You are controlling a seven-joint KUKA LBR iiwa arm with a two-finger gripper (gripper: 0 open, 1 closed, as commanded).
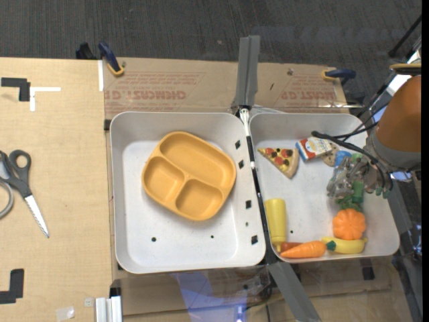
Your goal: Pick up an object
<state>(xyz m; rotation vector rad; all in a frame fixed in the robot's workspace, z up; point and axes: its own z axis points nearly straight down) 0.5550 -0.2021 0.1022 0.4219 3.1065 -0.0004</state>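
Observation:
My gripper (347, 182) is low in the right bin (305, 196), near its right wall, with the orange-banded wrist (404, 123) above it. A small green object (356, 194) sits right under the gripper, and I cannot see whether it is held. Just below lies an orange pumpkin-like toy (349, 224). A pizza slice (280, 158) and a red-and-white packet (312, 148) lie at the bin's far side. A yellow cylinder (275, 220), a carrot (303, 249) and a banana (347, 245) lie along its near side.
The left bin (134, 233) holds a yellow divided plate (189, 174). Scissors (20, 186) lie on the wooden bench at far left. Black cables (348, 139) trail from the wrist over the right bin's far corner.

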